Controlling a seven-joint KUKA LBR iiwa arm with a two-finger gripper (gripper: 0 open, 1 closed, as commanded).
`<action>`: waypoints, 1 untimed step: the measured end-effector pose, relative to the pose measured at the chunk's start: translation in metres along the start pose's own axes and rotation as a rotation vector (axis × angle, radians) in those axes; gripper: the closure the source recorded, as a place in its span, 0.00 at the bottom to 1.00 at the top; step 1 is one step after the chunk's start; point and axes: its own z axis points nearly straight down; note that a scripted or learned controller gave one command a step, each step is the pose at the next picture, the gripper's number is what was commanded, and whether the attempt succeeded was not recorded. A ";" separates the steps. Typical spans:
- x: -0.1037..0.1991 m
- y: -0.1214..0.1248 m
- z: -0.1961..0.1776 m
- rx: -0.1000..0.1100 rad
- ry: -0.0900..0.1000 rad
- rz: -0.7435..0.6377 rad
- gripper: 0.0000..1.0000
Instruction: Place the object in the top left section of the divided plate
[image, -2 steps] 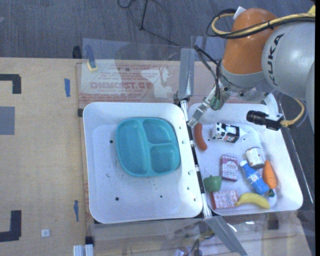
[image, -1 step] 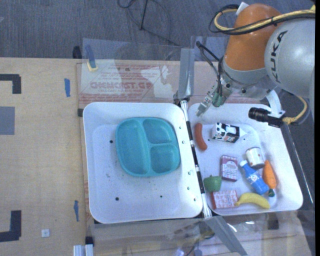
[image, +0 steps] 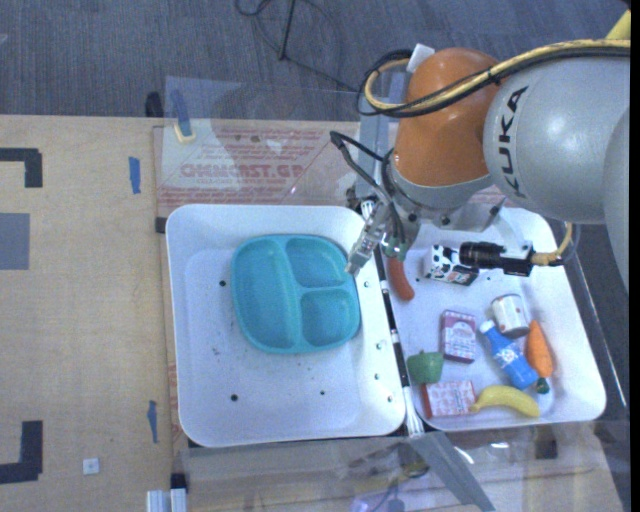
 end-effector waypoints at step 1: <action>0.025 0.005 -0.032 -0.001 -0.003 -0.088 1.00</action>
